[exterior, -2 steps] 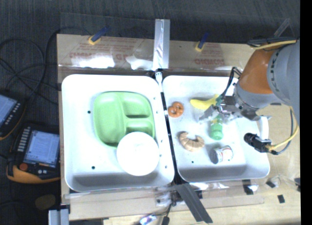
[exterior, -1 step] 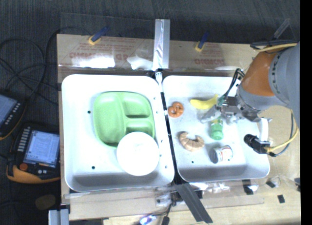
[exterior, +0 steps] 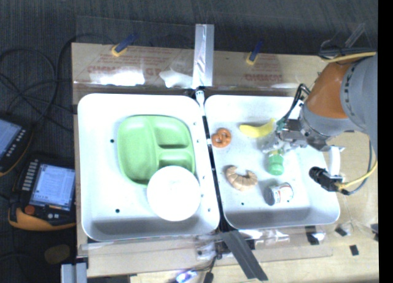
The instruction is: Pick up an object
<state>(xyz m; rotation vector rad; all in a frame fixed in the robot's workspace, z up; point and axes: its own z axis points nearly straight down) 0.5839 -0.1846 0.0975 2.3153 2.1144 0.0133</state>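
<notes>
The right bin point(exterior: 319, 211) is reached into by the arm point(exterior: 344, 100); the gripper point(exterior: 277, 147) is lowered just above a green object point(exterior: 275, 164); nothing is seen lifted yet; whether it is grasped cannot be told.

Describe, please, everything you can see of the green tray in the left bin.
The green tray is pale green, looks like plastic, and has rounded corners. Raised ridges divide it into compartments: a large one on its left and smaller ones on its right. It lies flat, slightly turned, on the floor of the left bin. A round white plate overlaps its lower right corner and hides that part.
</notes>
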